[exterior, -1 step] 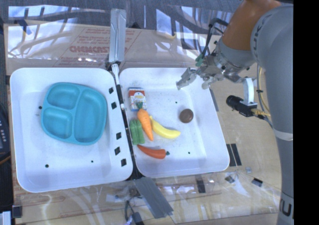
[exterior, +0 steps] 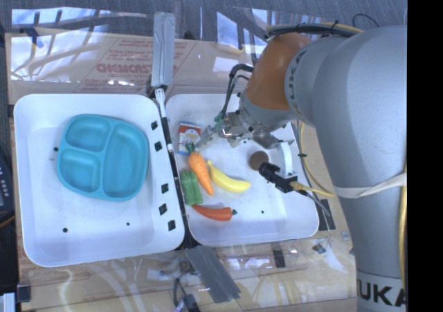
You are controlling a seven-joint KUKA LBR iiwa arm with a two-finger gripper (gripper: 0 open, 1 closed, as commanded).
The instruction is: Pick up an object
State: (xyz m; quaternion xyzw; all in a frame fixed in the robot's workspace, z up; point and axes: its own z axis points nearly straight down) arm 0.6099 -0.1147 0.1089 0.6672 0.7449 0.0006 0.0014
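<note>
The right bin [exterior: 297, 215] holds an orange carrot [exterior: 201, 171], a yellow banana [exterior: 230, 180], a green vegetable [exterior: 190, 187], a red chili pepper [exterior: 213, 212], a small printed carton [exterior: 188, 133] and a brown round piece [exterior: 259, 160]. My gripper [exterior: 216, 132] hangs low over the upper left part of this bin. It is just right of the carton and above the carrot's top end. The grey arm with its orange band [exterior: 273, 79] hides the bin's far right side.
A blue divided plate [exterior: 104, 156] lies in the left bin [exterior: 41, 234]. A ridge with black clips [exterior: 166, 165] separates the two bins. Cardboard and plastic sheeting [exterior: 104, 54] lie behind the bins.
</note>
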